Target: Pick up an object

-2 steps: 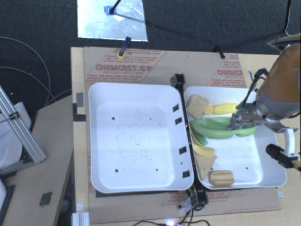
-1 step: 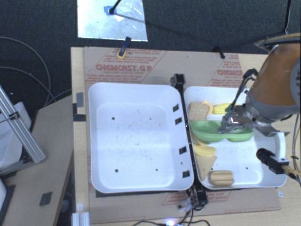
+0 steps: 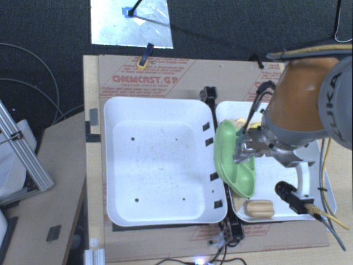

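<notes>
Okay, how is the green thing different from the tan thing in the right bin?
The green piece is bright green, long and curved; the tan piece is light brown, short and rounded. The green one stretches along the right bin's left wall under the arm; the tan one lies crosswise near the front edge. Both sit in that bin.

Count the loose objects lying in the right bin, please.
3 can be seen: a green curved item along the right bin's left wall, a tan bread-like roll at its near edge, and something yellow behind. The arm may hide more.

Bright, even overhead light; glare on the white bins (image 3: 160,109); slightly soft focus.
</notes>
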`<action>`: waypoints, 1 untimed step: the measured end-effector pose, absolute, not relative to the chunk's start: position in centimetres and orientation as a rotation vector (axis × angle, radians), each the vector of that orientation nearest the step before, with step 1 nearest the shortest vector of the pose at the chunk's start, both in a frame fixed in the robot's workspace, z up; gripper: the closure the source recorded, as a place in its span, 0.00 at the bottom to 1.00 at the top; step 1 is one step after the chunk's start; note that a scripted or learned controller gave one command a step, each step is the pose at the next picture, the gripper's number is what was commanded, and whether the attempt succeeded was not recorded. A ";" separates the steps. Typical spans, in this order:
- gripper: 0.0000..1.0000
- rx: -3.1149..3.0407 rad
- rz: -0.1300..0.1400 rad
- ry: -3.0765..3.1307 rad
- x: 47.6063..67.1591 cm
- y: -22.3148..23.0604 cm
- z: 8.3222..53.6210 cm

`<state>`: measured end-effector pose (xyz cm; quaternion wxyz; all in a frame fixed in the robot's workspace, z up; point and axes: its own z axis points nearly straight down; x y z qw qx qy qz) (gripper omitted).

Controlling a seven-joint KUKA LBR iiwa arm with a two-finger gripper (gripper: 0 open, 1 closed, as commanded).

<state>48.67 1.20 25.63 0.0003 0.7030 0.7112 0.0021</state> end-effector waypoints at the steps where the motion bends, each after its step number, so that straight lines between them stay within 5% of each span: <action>1: 1.00 2.212 0.001 2.233 48.6 7.3 23.6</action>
